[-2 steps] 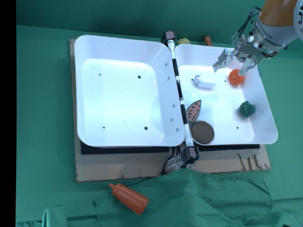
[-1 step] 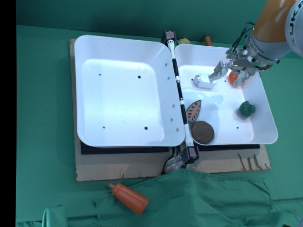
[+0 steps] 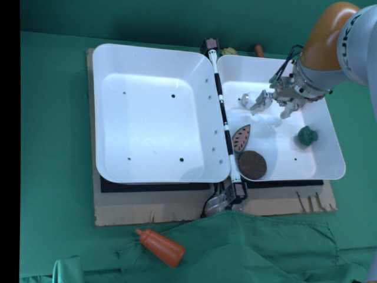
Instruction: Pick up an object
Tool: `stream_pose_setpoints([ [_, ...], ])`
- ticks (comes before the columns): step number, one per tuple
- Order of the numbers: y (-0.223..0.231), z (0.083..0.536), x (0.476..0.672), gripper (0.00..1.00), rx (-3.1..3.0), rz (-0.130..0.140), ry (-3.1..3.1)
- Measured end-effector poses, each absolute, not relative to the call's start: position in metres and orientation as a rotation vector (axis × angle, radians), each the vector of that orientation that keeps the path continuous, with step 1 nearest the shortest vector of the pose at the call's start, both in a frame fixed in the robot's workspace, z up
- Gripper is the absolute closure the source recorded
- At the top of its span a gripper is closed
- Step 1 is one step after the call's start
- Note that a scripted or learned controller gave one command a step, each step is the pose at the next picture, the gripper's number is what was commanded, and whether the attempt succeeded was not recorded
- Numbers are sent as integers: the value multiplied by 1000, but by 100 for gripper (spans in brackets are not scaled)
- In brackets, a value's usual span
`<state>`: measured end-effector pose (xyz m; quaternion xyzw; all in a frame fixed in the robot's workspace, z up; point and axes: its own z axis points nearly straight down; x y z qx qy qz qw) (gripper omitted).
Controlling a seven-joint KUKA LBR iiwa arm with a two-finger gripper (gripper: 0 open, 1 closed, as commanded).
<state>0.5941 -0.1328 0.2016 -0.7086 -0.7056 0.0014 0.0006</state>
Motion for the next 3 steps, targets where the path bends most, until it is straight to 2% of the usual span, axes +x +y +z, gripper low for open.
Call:
stream_pose_setpoints([
  [1,-134,184,597,0,-2231,-6,-2223],
  [2,-136,199,599,100,-2244,-17,-2229],
  [3,-145,253,595,100,-2232,-8,-2225],
])
